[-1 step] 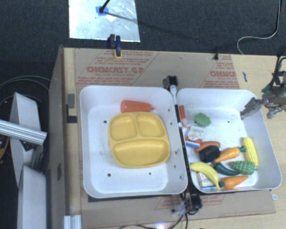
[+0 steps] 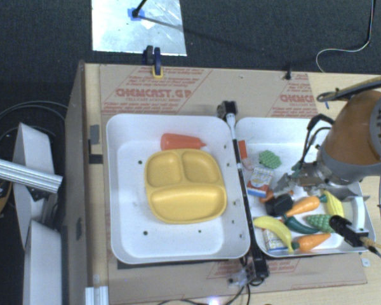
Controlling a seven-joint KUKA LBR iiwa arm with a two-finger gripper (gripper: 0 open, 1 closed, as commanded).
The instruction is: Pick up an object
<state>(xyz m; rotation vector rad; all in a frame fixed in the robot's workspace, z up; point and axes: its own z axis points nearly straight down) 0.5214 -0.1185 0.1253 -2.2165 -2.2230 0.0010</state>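
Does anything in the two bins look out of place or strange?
Nothing looks spilled or broken. The yellow divided plate sits slightly turned in the left bin, with an orange-red carrot against its far edge. In the right bin the toy foods lie crowded toward the near side, a banana among them.

Two white bins sat side by side on the bench: the left bin (image 2: 124, 189) and the right bin (image 2: 276, 124). The left bin held two things: one yellow divided plate (image 2: 184, 186) and one orange-red carrot (image 2: 182, 142) just behind it. The right bin held two orange carrots (image 2: 303, 205) (image 2: 314, 240), one yellow banana (image 2: 274, 229), one corn cob (image 2: 334, 204) and one green knobbly piece (image 2: 270, 159).
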